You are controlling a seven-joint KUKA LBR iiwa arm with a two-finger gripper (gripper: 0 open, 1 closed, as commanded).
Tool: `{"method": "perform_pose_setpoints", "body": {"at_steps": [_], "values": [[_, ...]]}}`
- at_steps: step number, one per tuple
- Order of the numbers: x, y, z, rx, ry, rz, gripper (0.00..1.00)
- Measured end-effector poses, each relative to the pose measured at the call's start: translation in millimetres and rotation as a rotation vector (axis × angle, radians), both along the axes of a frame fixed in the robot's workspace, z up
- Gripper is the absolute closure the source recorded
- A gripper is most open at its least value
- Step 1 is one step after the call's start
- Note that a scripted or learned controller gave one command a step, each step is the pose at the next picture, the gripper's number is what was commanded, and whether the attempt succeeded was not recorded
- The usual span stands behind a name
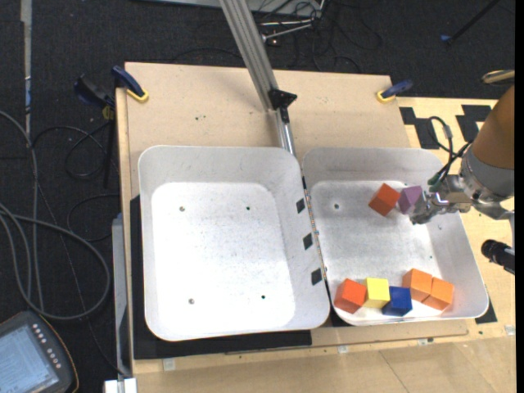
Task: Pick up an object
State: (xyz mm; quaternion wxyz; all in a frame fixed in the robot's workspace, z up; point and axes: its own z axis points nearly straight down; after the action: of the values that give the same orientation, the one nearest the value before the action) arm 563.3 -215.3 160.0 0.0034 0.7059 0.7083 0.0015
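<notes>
- Presently, the gripper [422, 211] sits low in the right bin [458, 244], jaws beside the purple block [410, 197]; whether they clasp it cannot be told.
- Orange block [383, 199] touches the purple one, crowding any grasp.

This is a robotics lab or test cell rather than a home or shop. A plywood bench [246, 105] held by blue-and-yellow clamps [129, 83] carries two shallow white bins [155, 219], loose black cables [49, 219] trail over dark carpet, and a teach pendant screen [29, 359] sits at the lower left. An aluminium strut [246, 39] slants across the bench, and black-and-white fiducial markers [434, 121] lie at its right edge.
</notes>
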Motion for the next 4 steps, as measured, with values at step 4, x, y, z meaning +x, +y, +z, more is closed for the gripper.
{"method": "perform_pose_setpoints", "body": {"at_steps": [4], "values": [[24.6, 135.2, 56.1, 0.004, 0.005, 0.004, 1.00]]}}
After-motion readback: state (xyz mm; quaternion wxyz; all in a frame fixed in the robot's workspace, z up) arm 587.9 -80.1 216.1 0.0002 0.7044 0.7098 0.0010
